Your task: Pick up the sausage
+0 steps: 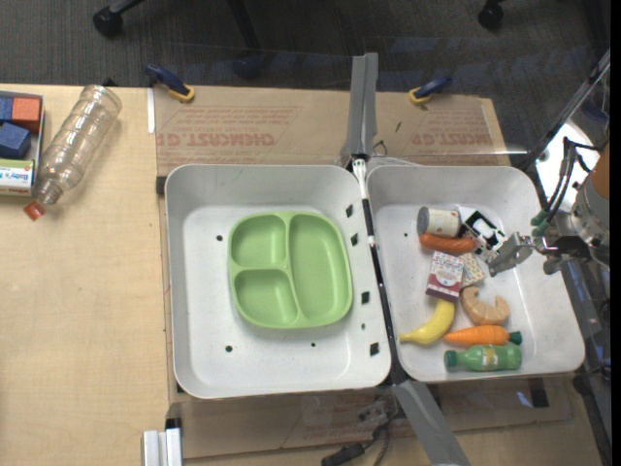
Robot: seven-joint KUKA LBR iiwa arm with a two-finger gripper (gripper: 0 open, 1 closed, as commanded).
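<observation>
Claw: it is seen low over the right bin, near that bin's right wall, at the end of the arm reaching in from the right; whether it is open or closed cannot be told, and nothing is seen gripped.
Sausage: it lies in the upper half of the right bin, just left of the claw, long axis roughly parallel to the bin's far wall, touching or nearly touching the small can above it.
Step in hand: judged to be the approach to the sausage, with the pick not yet made.
Advice: the grip is best closed across the sausage's short width, with the descent kept clear of the can and the carton just beside it.
Right bin: a can, a black-and-white packet, a small carton, a pastry, a banana, a carrot and a green bottle are held, crowded toward the near right corner.
Left bin: a green divided plate is held near its middle, compartments bare.
Counter: a clear bottle and coloured blocks rest at the far left corner.
</observation>
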